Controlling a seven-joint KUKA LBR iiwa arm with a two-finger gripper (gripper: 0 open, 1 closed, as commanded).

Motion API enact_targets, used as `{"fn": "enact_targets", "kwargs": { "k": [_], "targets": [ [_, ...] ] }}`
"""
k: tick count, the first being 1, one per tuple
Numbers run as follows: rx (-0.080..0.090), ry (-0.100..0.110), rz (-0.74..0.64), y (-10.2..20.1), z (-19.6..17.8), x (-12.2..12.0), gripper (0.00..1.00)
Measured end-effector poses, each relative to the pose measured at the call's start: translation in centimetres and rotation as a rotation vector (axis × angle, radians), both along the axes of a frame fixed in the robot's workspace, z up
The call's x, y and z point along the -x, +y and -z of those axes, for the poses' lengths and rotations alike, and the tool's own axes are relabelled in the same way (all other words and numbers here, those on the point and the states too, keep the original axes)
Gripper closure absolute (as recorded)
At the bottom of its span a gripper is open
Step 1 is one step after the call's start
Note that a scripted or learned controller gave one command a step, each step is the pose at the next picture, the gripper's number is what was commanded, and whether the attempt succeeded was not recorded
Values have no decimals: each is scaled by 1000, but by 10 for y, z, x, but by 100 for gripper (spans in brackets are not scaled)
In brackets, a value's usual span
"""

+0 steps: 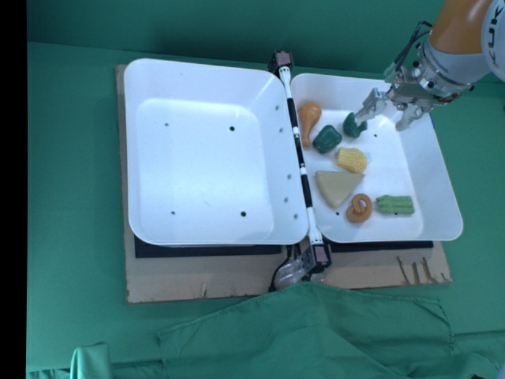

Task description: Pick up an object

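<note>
While the arm (465, 14) reaches in from three o'clock, its end effector (390, 110) hangs over the right bin (442, 204) with fingers spread wide, gripping nothing. A small dark green toy (353, 125) lies just beside the left fingertip, at about eight o'clock from it. Further toward the divider sit a green pepper (327, 139) and an orange drumstick (308, 120). Toward six o'clock lie corn (352, 159), a cheese wedge (338, 187), a pretzel (360, 208) and a green pod (394, 205). The left bin (158, 85) lies at nine o'clock on the worktop (71, 172).
</note>
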State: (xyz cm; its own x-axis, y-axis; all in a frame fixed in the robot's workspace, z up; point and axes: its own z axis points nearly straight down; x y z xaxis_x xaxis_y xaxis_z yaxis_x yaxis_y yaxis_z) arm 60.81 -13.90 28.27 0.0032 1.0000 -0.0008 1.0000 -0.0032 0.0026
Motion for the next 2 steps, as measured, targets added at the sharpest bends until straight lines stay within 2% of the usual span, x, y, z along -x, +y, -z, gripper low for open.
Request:
{"fn": "enact_targets", "kwargs": {
  "k": [1, 2],
  "targets": [
    [2, -7, 3, -1, -13, -1, 100],
    [2, -6, 3, -1, -13, -1, 0]
  ]
}}
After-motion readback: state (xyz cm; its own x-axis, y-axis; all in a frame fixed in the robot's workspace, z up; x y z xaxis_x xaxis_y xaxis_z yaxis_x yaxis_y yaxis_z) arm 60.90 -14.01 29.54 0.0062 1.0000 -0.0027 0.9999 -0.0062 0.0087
